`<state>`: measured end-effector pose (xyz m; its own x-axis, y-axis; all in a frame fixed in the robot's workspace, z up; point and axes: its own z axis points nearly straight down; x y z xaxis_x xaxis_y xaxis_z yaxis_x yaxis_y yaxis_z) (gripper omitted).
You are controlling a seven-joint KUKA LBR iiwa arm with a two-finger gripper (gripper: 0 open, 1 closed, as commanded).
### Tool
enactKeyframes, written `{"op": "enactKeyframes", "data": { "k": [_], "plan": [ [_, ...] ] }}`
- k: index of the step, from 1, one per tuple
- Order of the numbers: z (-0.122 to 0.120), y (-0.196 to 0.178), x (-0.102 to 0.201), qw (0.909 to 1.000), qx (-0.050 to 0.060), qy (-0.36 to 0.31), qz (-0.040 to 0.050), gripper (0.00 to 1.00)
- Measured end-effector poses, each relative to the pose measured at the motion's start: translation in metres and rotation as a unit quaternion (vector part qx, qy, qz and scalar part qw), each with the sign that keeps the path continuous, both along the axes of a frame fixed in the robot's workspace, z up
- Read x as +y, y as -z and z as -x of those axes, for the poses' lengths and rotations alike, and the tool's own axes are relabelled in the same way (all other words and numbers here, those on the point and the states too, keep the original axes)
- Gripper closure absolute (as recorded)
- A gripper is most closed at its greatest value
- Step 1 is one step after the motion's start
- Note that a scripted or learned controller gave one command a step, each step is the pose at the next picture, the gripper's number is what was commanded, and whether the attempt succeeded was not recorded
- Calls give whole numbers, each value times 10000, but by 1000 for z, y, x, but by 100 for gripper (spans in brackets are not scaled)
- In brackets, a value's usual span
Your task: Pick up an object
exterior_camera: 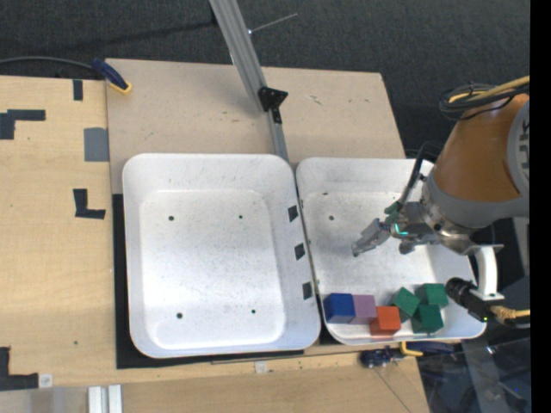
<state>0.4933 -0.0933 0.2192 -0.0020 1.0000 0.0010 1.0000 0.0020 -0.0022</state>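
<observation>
Pick not done: gripper (372, 239) mid-right of frame, jaws look slightly apart, prob. empty; blocks (387, 310) untouched at lower right.

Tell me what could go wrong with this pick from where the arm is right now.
The gripper hangs over bare floor of the right bin, well short of the blocks, so a straight descent would likely grab nothing. The blue block, purple block, orange block and green blocks sit packed against the near wall, so the fingers may hit the wall or knock neighbours.
</observation>
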Motion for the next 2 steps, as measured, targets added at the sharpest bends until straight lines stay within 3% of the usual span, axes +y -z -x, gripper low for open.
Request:
{"op": "enactKeyframes", "data": {
  "k": [2],
  "plan": [
    [4, 88, -2, 10000, 28, 10, 0, 0]
  ]
}}
